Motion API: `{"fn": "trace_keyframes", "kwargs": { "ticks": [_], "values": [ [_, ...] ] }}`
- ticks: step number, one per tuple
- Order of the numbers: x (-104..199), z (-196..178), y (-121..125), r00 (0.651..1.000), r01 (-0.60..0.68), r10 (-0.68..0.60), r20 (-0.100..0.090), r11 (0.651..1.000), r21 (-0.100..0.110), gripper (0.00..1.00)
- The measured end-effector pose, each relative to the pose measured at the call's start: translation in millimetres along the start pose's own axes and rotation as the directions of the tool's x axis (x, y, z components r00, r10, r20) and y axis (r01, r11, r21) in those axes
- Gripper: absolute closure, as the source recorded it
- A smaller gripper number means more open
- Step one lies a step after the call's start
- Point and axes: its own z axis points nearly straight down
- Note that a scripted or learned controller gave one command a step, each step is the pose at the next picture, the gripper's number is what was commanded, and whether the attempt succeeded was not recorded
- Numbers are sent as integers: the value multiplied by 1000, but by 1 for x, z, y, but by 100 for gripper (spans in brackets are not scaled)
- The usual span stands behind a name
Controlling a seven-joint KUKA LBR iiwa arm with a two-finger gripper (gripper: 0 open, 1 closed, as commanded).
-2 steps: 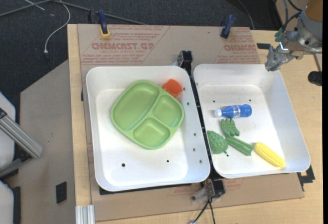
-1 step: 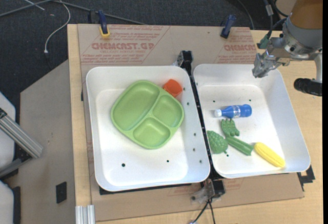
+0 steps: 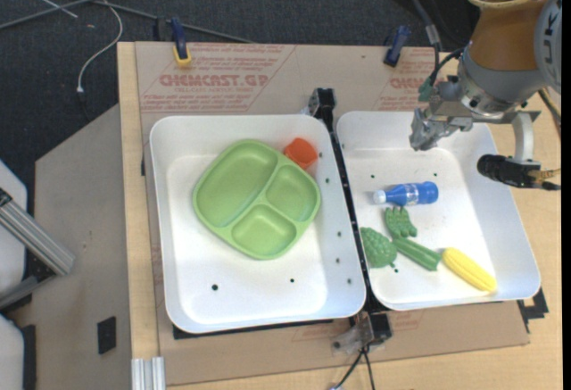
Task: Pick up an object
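My gripper [image 3: 425, 135] hangs over the back part of the right bin [image 3: 508, 228], above and a little behind a small blue bottle [image 3: 408, 195] that lies on its side. Nothing shows between the fingers. In front of the bottle lie a green toy vegetable [image 3: 399, 220], a green broccoli-like piece [image 3: 378, 247] with a long stem, and a yellow corn cob [image 3: 469, 269]. In the left bin [image 3: 178, 281] a green divided plate [image 3: 258, 199] lies flat, with an orange object [image 3: 302, 151] at its far right corner.
The two bins meet at a black divider [image 3: 343, 201] with clamps at both ends. They rest on a cardboard sheet [image 3: 223, 76] held by blue clips. Cables lie on the dark floor behind the bench. A black part [image 3: 507, 169] of the arm juts out over the right bin's rim.
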Motion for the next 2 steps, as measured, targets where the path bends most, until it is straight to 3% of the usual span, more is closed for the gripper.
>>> {"fn": "trace_keyframes", "kwargs": {
  "ticks": [2],
  "values": [
    [107, -13, -42, 1000, 1, -1, 0, 1000, 0, 100]
  ]
}}
